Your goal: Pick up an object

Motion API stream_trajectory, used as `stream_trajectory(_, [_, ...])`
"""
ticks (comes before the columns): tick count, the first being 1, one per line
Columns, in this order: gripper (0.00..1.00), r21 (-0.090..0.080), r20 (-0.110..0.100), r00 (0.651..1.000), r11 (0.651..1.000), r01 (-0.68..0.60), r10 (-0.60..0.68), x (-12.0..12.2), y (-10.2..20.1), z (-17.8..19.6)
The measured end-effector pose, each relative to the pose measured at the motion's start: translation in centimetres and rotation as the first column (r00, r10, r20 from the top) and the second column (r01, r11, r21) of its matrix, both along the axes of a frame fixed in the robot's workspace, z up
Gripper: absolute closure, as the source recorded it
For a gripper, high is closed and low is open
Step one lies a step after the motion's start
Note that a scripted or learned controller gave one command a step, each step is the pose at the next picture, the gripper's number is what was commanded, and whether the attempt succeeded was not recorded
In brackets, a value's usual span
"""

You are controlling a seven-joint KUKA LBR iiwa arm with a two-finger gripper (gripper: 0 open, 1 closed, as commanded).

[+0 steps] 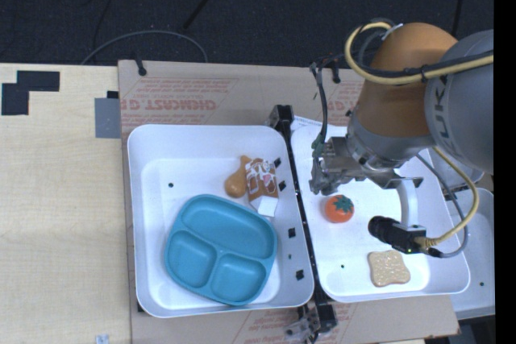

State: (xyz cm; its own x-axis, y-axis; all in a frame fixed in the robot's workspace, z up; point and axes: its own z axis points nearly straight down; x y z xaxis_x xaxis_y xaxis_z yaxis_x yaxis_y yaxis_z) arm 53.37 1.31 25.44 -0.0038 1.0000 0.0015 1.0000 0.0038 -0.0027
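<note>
I see 2 bins: the left bin [145, 173] holds a blue tray [219, 249] and gingerbread toy [260, 178]; the right bin [451, 282] holds a tomato [339, 208] and toast [389, 268]. The gripper's [322, 181] grasp I cannot tell.

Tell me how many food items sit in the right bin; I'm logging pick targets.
2: a tomato near the bin's middle, just beside the gripper, and a slice of toast toward the near edge. The arm covers the bin's far part, so more may be hidden.

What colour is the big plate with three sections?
The divided plate is light blue, seen in the camera view, in the left bin.
</note>
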Motion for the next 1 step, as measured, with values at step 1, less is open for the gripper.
stream_trajectory(1, [1.0,0.0,0.001,1.0,1.0,-0.001,0.001,2.26,5.19,0.04])
